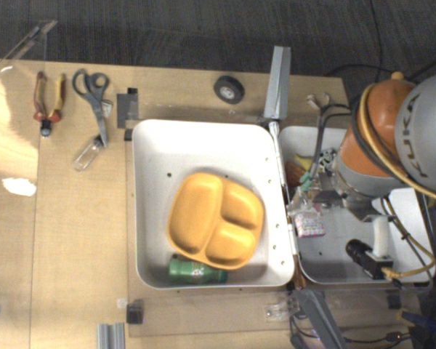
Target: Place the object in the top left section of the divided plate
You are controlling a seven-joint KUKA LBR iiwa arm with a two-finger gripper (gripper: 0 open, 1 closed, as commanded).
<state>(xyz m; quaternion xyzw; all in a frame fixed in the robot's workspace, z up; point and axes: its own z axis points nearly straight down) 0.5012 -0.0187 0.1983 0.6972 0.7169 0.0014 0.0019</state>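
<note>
Two bins: left bin (149, 195) holds the yellow divided plate (216, 219); right bin (334, 264) lies under the arm (414, 140)
Plate: three sections, tilted in the bin; none of them holds anything; its lower edge sits just over a green can (196, 270) lying on its side against the bin's near wall
Object: likely among the small items in the right bin, a pinkish packet (310, 222) near the dividing wall and a red-and-yellow piece (299, 167) further back; which one is meant I cannot tell
Step in hand: judged as the pick stage; nothing has reached the plate yet
Gripper: hidden beneath the wrist and cabling over the right bin; whether it is spread or closed, or has anything, cannot be told
Arm pose: reaches in from the right, orange band uppermost, wrist bent down over the right bin's left half, near the packet
Next move calls for: a secure hold first; then a lift clear of the wall between the bins, travel left, and a release over the plate's top left section
Bench: scissors (94, 104) and pliers (47, 100) well apart at far left
</note>
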